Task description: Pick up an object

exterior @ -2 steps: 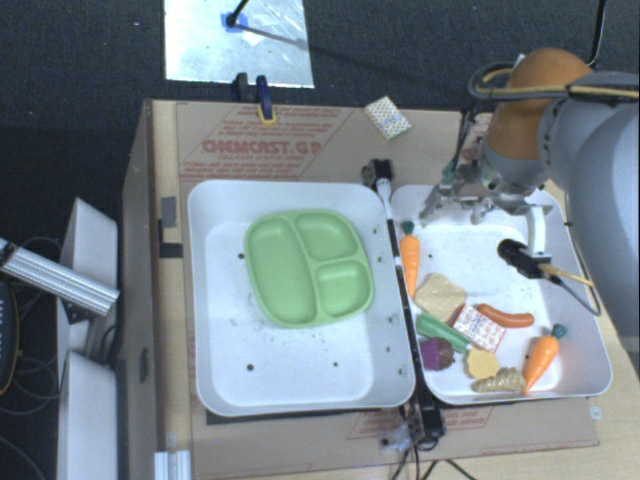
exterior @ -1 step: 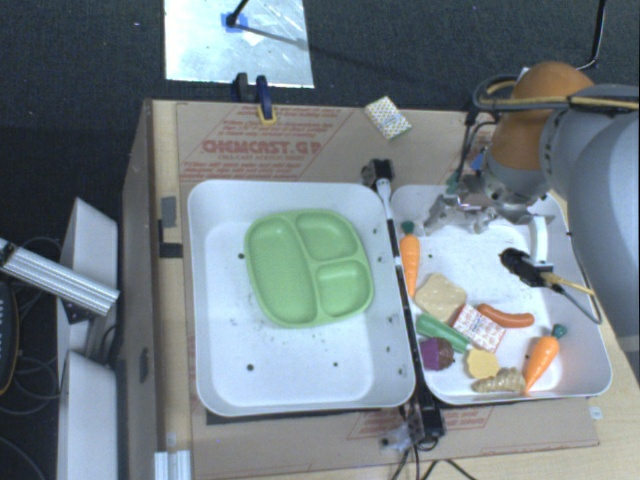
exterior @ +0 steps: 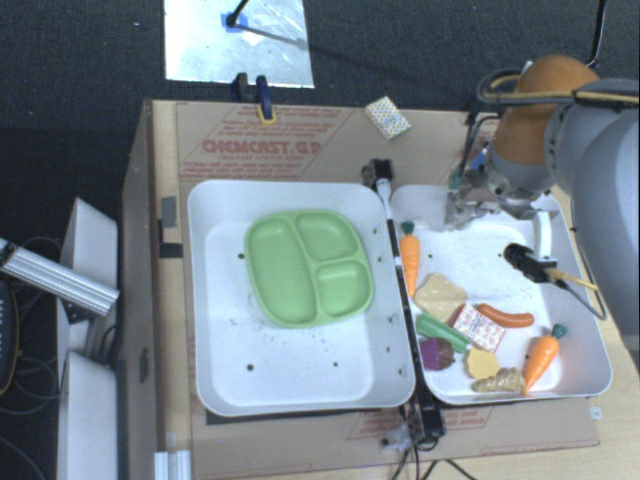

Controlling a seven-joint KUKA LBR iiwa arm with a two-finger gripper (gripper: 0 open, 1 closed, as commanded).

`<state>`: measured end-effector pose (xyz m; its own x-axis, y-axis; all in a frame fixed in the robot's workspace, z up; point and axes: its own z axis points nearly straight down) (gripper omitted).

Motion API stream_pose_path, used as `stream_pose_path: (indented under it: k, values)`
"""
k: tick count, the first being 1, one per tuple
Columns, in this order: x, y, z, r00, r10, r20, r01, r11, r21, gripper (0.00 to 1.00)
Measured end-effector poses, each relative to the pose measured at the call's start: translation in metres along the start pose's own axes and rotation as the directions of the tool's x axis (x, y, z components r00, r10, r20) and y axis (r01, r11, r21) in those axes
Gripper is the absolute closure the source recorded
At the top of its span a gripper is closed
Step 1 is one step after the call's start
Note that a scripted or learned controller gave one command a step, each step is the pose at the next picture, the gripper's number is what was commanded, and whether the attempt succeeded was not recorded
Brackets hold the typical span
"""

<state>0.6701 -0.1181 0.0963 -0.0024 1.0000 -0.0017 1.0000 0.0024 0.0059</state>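
My gripper (exterior: 468,211) hangs over the back edge of the right bin (exterior: 590,353), under the grey arm with its orange band. Nothing shows between it and the bin floor. Toy food lies in this bin: a carrot (exterior: 409,257) along the left wall, a pale cheese wedge (exterior: 440,294), a green piece (exterior: 441,330), a purple piece (exterior: 435,354), a red and white box (exterior: 477,328), a red sausage (exterior: 506,317), a second carrot (exterior: 541,359), a yellow piece (exterior: 483,364) and a tan piece (exterior: 500,380). The nearest item, the carrot by the left wall, lies left and forward of the gripper.
The left bin (exterior: 220,368) holds a green divided plate (exterior: 308,266). A small patterned block (exterior: 387,116) lies on the cardboard behind the bins. A silver sheet (exterior: 238,26) lies further back. The back right of the right bin has bare floor.
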Motion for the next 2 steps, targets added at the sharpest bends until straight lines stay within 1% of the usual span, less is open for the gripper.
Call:
stream_pose_path:
  k: [1, 2]
  values:
    - [0.000, 0.000, 0.000, 1.000, 0.000, 0.000, 0.000, 1.000, 0.000, 0.00]
    - [0.000, 0.001, -0.011, 1.000, -0.001, 0.000, 0.001, 1.000, -0.003, 1.00]
